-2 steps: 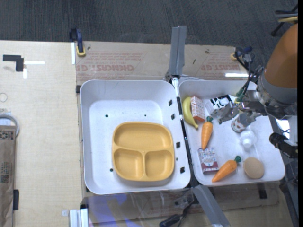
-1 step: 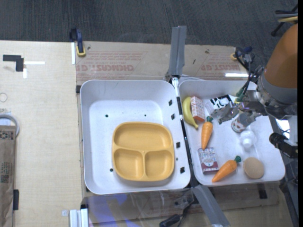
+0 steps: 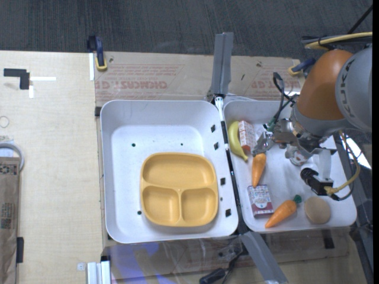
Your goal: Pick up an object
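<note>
From the camera view above the desk, the arm (image 3: 331, 87) is reaching in from the right and hanging over the right bin (image 3: 349, 218), with its end effector (image 3: 267, 139) hovering near the bin's upper left part. Whether it is released or clenched, I cannot tell; the wrist and cables are crowding that spot.

Just below the end effector an upright carrot (image 3: 258, 169) is lying with its long axis running up and down the picture, thick end toward the tool. That looks like the likeliest target, being nearest. To the left of the tool a banana (image 3: 236, 139) is resting against the bin wall beside a small carton (image 3: 247, 136). Further down, a second little box (image 3: 259, 200), another carrot (image 3: 281, 212) lying on a slant, and a round brownish ball-like thing (image 3: 318, 210) are sitting well apart from the tool.

The left bin (image 3: 112, 158) is holding a yellow divided plate (image 3: 179, 189).
</note>
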You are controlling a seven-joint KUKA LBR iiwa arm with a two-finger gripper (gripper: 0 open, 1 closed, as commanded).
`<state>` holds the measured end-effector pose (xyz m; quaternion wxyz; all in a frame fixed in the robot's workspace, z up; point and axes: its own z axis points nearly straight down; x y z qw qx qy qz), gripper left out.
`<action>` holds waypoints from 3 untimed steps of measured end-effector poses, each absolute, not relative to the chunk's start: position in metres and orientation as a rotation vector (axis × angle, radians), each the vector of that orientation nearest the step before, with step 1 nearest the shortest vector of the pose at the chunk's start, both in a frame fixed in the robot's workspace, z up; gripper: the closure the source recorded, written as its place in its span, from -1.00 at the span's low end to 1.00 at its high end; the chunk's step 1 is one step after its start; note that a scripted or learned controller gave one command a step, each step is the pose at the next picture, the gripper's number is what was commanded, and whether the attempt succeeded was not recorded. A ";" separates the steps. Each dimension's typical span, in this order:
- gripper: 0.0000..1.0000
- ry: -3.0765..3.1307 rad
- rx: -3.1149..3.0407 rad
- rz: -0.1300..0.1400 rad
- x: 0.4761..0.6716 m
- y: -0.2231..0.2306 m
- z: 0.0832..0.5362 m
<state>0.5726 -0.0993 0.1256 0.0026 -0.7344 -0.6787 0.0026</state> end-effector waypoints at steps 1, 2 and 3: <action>-1.00 -2.372 -2.051 0.005 0.545 -0.099 0.089; 1.00 -2.366 -2.053 0.009 0.545 -0.100 0.095; 1.00 -2.342 -2.090 0.006 0.595 -0.067 0.197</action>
